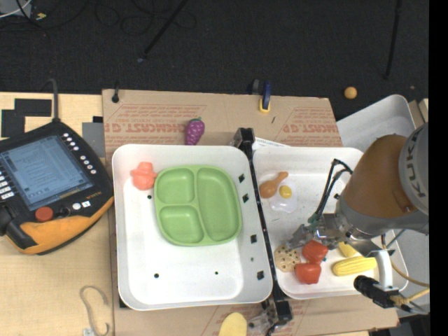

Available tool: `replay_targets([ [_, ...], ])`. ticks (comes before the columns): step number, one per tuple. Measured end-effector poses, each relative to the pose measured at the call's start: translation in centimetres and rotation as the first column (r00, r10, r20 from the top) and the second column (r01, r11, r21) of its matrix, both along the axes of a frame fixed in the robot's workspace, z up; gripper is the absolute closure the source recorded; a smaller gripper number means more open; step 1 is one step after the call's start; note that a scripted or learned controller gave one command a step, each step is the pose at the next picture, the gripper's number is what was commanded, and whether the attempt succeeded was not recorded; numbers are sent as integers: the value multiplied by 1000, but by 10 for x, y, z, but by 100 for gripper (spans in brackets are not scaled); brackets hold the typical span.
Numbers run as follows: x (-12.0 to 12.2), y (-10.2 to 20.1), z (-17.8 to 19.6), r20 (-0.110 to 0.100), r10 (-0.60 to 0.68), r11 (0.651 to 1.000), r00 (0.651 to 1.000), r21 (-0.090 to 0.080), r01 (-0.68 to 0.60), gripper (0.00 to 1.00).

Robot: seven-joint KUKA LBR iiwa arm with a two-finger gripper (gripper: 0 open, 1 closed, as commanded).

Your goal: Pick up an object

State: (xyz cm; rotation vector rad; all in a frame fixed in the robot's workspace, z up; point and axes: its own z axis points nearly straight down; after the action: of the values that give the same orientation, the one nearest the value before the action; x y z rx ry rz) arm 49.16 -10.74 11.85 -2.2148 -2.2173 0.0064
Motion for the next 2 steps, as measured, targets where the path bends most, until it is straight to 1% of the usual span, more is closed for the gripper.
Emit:
replay_targets([
  [1, 2, 1, -28, 11, 1, 1000, 1000, -2, -1, 0],
  [2, 3, 0, -16, 13, -8, 1000, 1000, 1, 8, 100],
])
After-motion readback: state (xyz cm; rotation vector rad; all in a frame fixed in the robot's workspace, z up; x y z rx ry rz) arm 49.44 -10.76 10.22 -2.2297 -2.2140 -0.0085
